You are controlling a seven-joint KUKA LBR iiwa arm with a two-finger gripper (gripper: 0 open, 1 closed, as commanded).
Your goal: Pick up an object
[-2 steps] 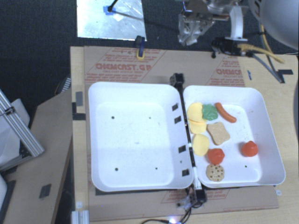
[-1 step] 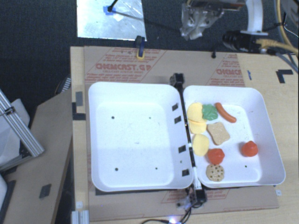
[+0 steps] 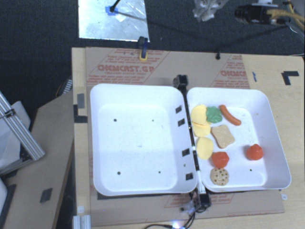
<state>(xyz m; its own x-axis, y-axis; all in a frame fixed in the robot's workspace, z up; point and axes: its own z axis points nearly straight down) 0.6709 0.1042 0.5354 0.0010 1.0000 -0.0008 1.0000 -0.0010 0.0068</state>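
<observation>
Toy food pieces lie clustered in the right bin (image 3: 274,128), mostly along its left wall. A yellow round piece (image 3: 198,112) sits nearest the top left corner, with a green leafy piece (image 3: 214,115) touching it on the right and an orange-red sausage (image 3: 230,115) just beyond. The sausage is the one clearly long item; its axis runs on a slant from upper left to lower right. Below these lie a second yellow piece (image 3: 201,130), a tan bread slice (image 3: 222,136), a third yellow piece (image 3: 205,148), a red piece (image 3: 219,159) and a speckled cookie (image 3: 219,176) near the bottom edge. A red tomato (image 3: 254,152) sits apart toward the right wall. The left bin (image 3: 102,104) adjoins along a black hinge strip. The gripper (image 3: 208,6) hangs over the dark floor beyond the bench, cut off by the top edge and blurred; whether its fingers are apart cannot be told.
</observation>
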